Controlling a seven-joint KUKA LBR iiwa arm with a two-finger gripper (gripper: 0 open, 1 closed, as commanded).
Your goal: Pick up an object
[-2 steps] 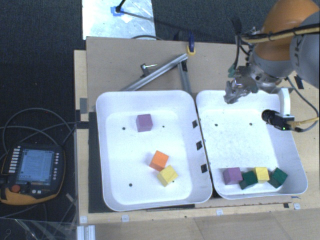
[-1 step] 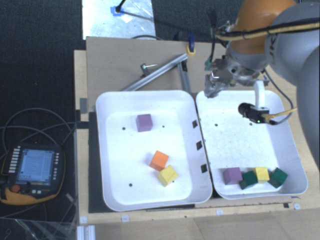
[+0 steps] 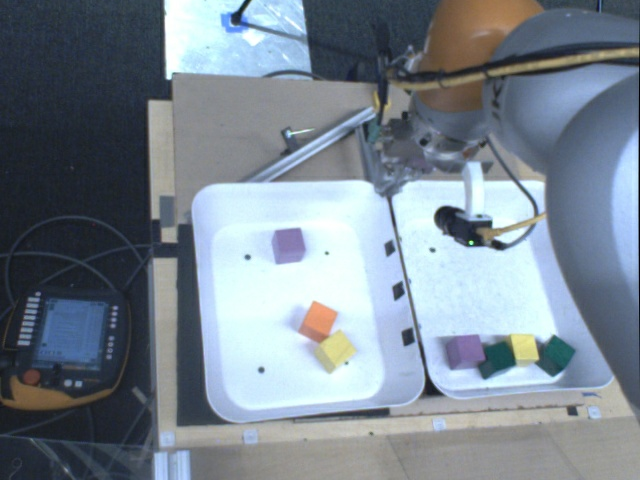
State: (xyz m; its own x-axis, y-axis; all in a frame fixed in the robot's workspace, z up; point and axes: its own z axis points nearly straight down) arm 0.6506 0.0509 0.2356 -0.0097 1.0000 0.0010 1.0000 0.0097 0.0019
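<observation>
The gripper (image 3: 392,176) is seen above the far rim where the two bins meet — whether it is open or closed cannot be told. Nothing is seen held. In the left bin (image 3: 215,268) a purple cube (image 3: 288,245) lies alone at the far side, well apart from the touching orange cube (image 3: 318,320) and yellow cube (image 3: 335,351). The lone cube is judged the easier target — a centred, vertical descent is advised.

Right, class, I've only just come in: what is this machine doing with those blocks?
A grey robot arm with an orange band reaches in over the far edge of two white bins. Its gripper carries no block. The left bin holds purple, orange and yellow cubes; the right bin holds purple, yellow and two green ones.
</observation>
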